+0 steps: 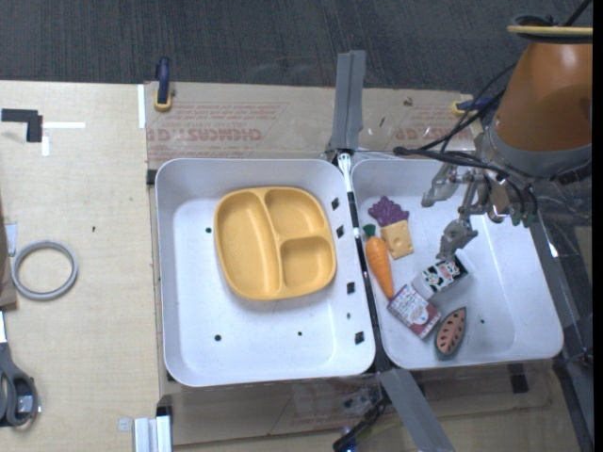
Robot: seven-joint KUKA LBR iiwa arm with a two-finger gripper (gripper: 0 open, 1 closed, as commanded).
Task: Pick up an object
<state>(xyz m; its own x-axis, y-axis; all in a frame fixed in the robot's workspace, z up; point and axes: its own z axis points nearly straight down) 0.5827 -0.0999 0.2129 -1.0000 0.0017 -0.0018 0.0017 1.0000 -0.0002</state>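
Observation:
The right bin [528, 281] holds several small objects: an orange carrot [379, 264], purple grapes [387, 211], a yellow cheese wedge [400, 240], a black-and-white carton [440, 276], a red-and-white packet [413, 309] and a watermelon slice [450, 332]. My gripper [447, 215] hangs over the middle of this bin, just above and behind the carton. It looks open, with nothing between its fingers. The lower fingertip [458, 237] is close to the carton's top edge.
The left bin [188, 328] holds a yellow divided plate [276, 241]. A raised divider [350, 205] separates the two bins. On the bench at the left lie a grey tape ring [42, 269] and scissors [17, 395]. The arm's orange band [551, 92] looms at the right.

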